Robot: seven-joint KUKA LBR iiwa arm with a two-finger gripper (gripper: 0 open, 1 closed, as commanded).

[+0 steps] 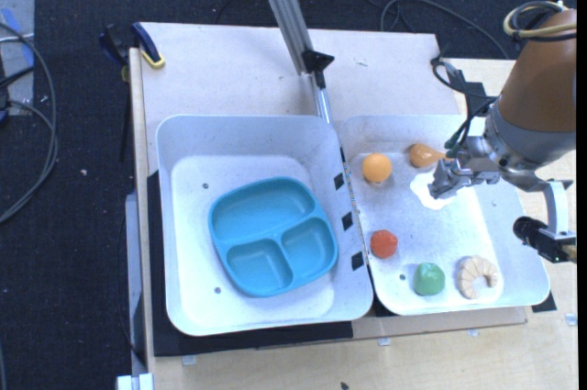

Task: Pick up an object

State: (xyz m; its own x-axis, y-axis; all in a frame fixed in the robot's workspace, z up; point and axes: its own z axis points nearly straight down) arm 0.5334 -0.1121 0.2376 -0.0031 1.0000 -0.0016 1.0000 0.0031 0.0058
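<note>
The right bin holds several small objects. An orange ball lies at its far left, with an orange-brown piece to its right. Nearer the front sit a red object, a green object and a beige shrimp-like piece. A white object lies in the middle of the bin. My gripper hangs directly over that white object, its dark fingers pointing down at it. Nothing shows between them.
The left bin holds a blue three-compartment plate. A slanted metal pole crosses above the divide between the bins. The arm's orange band and grey wrist overhang the right bin's far right side.
</note>
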